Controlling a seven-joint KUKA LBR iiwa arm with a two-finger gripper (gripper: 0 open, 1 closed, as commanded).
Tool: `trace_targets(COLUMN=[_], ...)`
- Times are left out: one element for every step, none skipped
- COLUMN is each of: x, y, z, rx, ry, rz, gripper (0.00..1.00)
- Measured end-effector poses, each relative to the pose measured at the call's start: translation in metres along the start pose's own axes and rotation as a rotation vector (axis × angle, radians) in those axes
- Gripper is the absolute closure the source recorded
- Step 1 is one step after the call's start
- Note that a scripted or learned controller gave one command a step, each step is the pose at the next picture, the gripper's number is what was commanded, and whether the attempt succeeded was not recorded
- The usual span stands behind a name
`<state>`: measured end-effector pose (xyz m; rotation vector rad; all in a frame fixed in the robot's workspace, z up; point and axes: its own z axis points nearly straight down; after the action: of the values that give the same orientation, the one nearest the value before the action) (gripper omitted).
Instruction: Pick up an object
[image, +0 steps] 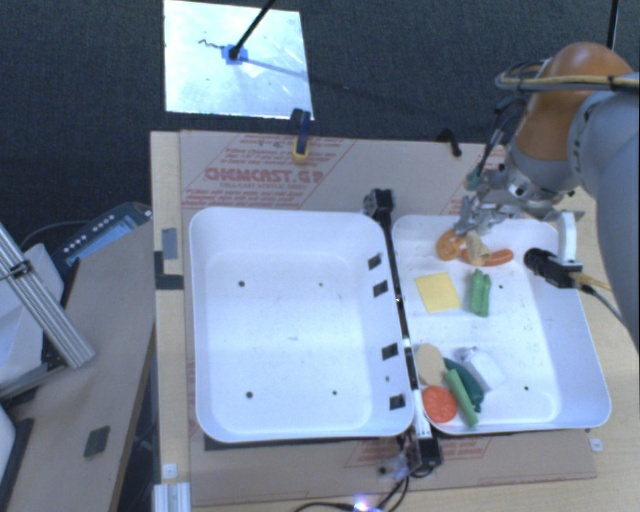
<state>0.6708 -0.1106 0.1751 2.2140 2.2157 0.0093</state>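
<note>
Left bin open, right bin crowded at two spots

The left bin (290, 320) has a bare floor from wall to wall. In the right bin (552, 340), the arm (600, 130) and gripper (478, 228) hang over the far end, above an orange piece (452, 245) and a red piece (497, 257). A yellow square (437, 292) and a green block (480, 293) lie just nearer. A red disc (438, 404), a green stick (462, 385) and a pale lump (428, 360) fill the near left corner. The bin's right half is bare. Black clips (380, 289) line the shared wall.

smooth glossy white plastic bins (290, 400) on matt brown cardboard (260, 170).
</note>
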Motion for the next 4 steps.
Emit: trace_targets(x=[-0.066, -0.023, -0.030, -0.098], y=[-0.062, -0.025, 0.002, 0.000], z=[-0.008, -0.196, -0.338, -0.327], rx=[0.012, -0.012, -0.010, 0.008], ry=[0.000, -0.001, -0.003, -0.001], rz=[0.007, -0.009, -0.006, 0.005], gripper=[1.00, 1.00, 1.00, 1.00])
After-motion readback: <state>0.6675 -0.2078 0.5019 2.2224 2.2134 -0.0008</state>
